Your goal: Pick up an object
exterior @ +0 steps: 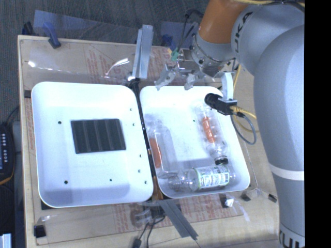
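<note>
Counter (77, 61): you see two shallow white bins side by side on it.
Left bin (46, 138): a dark ribbed pad (98, 135) lies flat.
Right bin (178, 99): three clear bottles lie along its walls, probably rolled there.
Pincer (176, 80): over the far rim, fingers spread, holding nothing.
Nearest target: the orange-filled bottle (211, 132), well short of the pincer.

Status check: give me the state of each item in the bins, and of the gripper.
Clear plastic bottle with white label: lying on its side, near edge of right bin.
Clear bottle with orange contents: lying flat, right side.
Clear bottle along left wall: lying flat.
Gripper: above bin's far edge, holding nothing.
</note>
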Robot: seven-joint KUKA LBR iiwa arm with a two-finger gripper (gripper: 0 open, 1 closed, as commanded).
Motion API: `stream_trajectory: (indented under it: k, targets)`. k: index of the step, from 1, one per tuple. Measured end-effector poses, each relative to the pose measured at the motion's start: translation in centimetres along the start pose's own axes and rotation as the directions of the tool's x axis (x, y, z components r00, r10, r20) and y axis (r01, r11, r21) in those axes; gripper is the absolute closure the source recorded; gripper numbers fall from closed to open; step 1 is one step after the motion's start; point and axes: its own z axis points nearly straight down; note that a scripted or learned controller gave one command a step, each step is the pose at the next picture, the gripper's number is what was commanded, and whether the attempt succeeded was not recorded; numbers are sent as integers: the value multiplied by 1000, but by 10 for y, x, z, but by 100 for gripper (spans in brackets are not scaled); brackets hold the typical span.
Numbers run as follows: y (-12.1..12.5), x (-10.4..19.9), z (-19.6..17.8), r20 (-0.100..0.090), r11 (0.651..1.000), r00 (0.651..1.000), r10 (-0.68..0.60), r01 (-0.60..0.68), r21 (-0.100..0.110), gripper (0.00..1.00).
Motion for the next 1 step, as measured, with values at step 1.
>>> stream_trajectory:
  k: [1]
  targets:
    - [-43,-66,11,0,996,996,-93,93,-1,0]
